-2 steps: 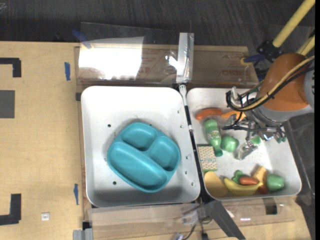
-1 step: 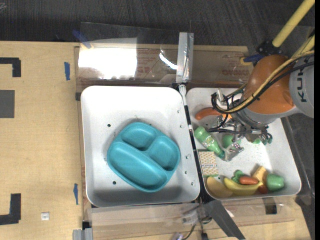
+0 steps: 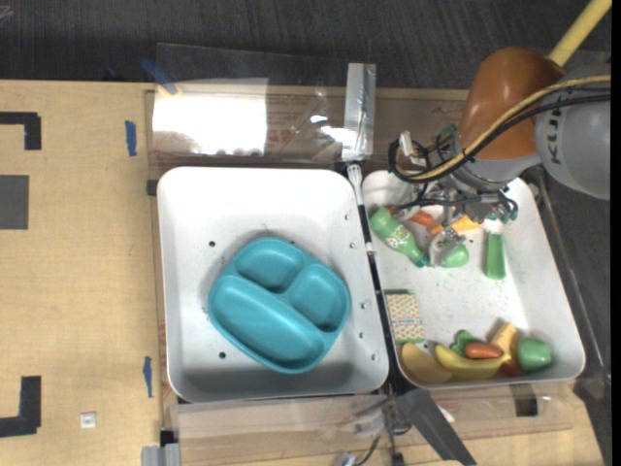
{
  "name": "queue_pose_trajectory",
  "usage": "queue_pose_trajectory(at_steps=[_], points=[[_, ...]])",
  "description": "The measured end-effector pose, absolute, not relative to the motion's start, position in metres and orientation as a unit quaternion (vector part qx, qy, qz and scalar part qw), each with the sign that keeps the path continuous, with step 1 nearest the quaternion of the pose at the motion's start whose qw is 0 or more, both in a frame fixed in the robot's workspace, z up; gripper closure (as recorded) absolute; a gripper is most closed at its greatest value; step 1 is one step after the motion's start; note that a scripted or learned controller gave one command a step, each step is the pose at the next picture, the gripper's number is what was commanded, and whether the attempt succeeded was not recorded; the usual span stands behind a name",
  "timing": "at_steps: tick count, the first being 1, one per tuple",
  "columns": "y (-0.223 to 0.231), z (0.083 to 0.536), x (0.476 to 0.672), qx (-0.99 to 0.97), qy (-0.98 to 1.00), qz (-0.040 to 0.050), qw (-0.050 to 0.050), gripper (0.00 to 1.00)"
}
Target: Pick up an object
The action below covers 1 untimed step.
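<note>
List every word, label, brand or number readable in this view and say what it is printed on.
"KU": dark letters on the grey arm housing, cut off at the view's edge.
Small patterned card in the right bin: too small to read.

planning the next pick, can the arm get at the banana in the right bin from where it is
Probably yes. The banana lies at the near end of the right bin, uncovered from above, though toys press against it. The arm hangs over the far end.

Bright overhead light, soft picture.
Strong glare whitens the clear plastic sheet (image 3: 209, 122) at eleven o'clock; the teal tray (image 3: 279, 302) casts a faint shadow toward seven o'clock; small items look slightly blurred.
</note>
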<state>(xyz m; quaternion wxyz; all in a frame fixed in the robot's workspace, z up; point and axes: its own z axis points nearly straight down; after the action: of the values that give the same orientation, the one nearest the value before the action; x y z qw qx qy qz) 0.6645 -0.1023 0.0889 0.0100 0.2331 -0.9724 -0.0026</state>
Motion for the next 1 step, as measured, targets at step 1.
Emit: queue_pose_trajectory(at_steps=[1], points=[[-0.1497, 0.0884, 0.6651, 0.290, -0.957, -0.0045, 0.005, 0.00]])
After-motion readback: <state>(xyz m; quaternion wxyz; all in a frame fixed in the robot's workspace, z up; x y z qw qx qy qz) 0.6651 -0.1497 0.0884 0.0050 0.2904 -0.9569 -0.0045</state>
